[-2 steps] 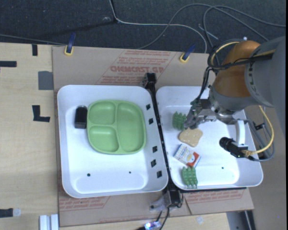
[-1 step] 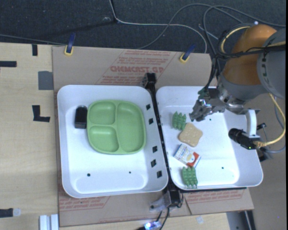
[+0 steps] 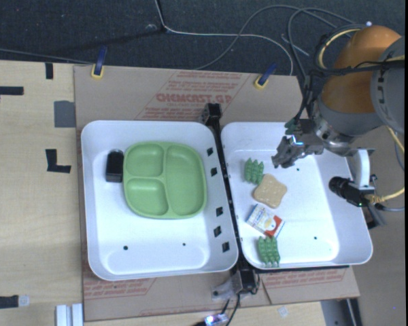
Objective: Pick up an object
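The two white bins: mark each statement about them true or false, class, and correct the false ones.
1. The green divided plate lies in the left white bin. True.
2. A small black block sits left of the plate. True.
3. The tan bread-shaped piece lies in the left bin. False: it lies in the right white bin.
4. The right bin holds one green ridged piece. False: two, one upper, one lower.
5. The gripper is above the right bin. True.
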`<state>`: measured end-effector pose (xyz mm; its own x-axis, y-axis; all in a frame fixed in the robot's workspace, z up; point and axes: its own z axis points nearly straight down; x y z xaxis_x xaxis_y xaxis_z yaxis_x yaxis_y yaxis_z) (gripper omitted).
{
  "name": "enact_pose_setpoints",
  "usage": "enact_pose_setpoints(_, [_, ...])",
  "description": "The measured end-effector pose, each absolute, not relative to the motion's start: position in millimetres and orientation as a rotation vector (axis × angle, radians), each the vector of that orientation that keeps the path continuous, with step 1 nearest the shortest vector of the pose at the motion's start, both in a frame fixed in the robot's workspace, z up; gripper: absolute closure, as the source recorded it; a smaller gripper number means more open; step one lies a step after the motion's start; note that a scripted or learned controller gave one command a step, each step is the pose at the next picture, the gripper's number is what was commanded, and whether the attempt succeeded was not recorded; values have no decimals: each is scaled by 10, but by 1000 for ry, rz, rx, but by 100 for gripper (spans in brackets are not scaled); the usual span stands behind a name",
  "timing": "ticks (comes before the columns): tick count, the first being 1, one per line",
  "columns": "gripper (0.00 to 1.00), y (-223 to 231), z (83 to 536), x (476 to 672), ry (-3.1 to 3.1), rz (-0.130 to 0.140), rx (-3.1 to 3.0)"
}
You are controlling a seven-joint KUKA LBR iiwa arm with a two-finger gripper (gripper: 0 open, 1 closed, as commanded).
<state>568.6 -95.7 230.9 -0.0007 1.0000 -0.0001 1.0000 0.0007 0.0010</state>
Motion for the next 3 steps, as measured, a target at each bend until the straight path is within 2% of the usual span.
enact_pose_setpoints(3, [100,551,2083,5500,2230,-1,2217])
